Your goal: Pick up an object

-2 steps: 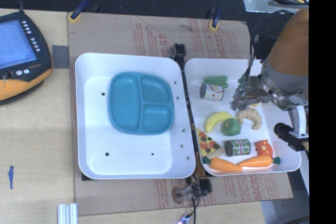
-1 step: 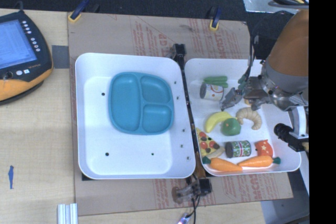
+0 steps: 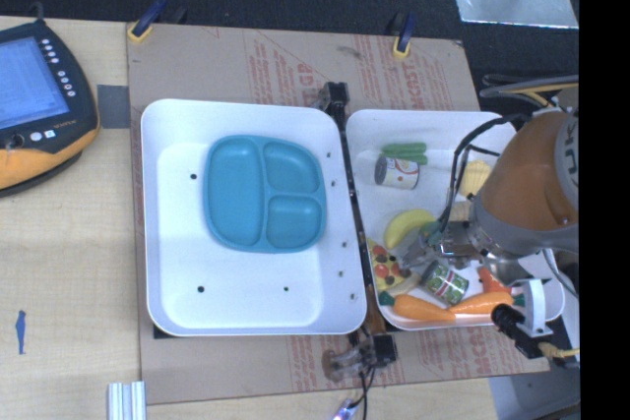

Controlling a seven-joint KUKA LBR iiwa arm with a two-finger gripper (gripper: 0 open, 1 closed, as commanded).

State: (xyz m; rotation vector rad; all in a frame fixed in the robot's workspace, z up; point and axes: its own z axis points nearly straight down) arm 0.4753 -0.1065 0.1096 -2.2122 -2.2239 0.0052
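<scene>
Camera view from above showed my end effector [image 3: 440,254] low in the right-hand shallow white bin [image 3: 366,145], reached in from the right under my grey wrist and its orange band. Whether it was parted or closed I could not tell, since my own wrist hid most of it, and I could see nothing clearly gripped.

Just beside it lay a small cylindrical tin with a green-and-white label [image 3: 446,283], on its side. I judged it the nearest candidate: stiff, light, smooth enough to roll, so best taken across its round body rather than by the ends. Touching or nearly touching it below lay a long orange plastic carrot [image 3: 451,311], hard and slippery, tapering, better gripped at mid-length. To the left sat a yellow-green curved plastic banana-like fruit [image 3: 407,225], and lower left a cluster of small red and yellow pieces [image 3: 388,272] too small to make out.

Farther up the bin were a second small tin with a pale label [image 3: 397,172] and a green pod-shaped toy [image 3: 405,150], near each other.

Beyond, the left white bin [image 3: 167,290] held a turquoise three-compartment plate [image 3: 264,192]. On the wooden tabletop [image 3: 69,280] at far left rested a control pendant with an orange casing [image 3: 39,103].
</scene>
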